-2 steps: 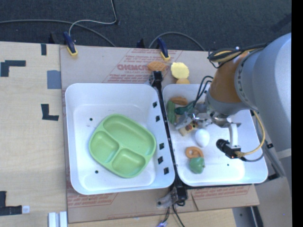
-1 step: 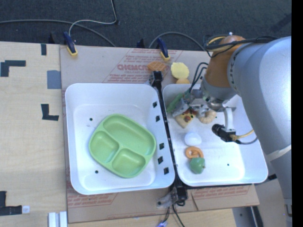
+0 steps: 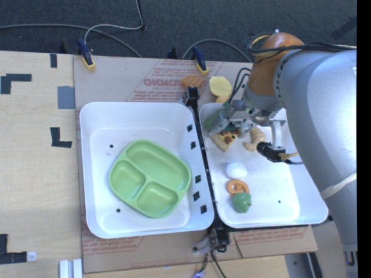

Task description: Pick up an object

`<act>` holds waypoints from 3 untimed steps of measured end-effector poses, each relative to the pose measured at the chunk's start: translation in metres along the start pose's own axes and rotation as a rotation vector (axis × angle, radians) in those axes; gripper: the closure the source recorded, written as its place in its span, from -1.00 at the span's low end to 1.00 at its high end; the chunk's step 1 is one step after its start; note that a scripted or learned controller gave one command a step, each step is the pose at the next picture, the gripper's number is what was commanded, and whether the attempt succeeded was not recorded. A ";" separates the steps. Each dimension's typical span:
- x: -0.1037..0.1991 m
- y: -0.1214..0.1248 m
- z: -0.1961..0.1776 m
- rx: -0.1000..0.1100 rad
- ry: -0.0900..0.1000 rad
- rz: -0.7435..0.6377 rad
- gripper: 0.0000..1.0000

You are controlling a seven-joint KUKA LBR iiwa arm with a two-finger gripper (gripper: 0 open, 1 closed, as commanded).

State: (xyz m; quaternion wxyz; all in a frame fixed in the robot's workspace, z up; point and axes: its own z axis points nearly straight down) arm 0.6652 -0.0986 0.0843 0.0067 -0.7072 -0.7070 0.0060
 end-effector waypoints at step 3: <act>0.003 -0.130 -0.020 -0.014 -0.001 0.001 1.00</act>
